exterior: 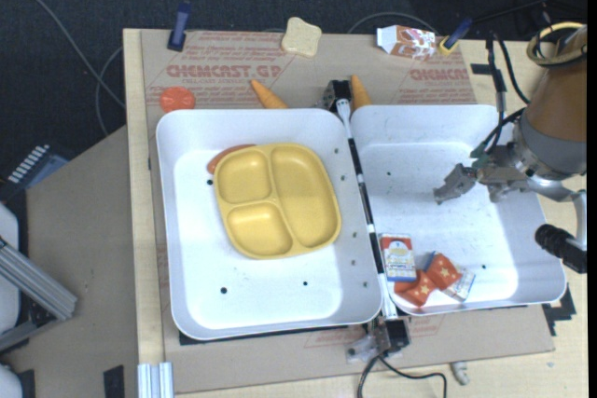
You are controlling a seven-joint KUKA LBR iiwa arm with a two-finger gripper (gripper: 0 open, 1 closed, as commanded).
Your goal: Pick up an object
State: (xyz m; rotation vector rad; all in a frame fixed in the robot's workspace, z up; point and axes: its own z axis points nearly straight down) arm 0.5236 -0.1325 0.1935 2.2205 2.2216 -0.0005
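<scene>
Nearest in the right bin [485,121] sit a small carton [399,258] and red packets [431,280]; the yellow tray [277,199] fills the left bin [187,228]. The gripper [454,188] hangs spread and empty, well above those packets, nothing between them.

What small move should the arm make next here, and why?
Probably shift the gripper toward the near edge of the right bin and lower it. It sits above bare bin floor, while the small carton and red packets lie clustered at that bin's near-left corner, apart from it.
</scene>
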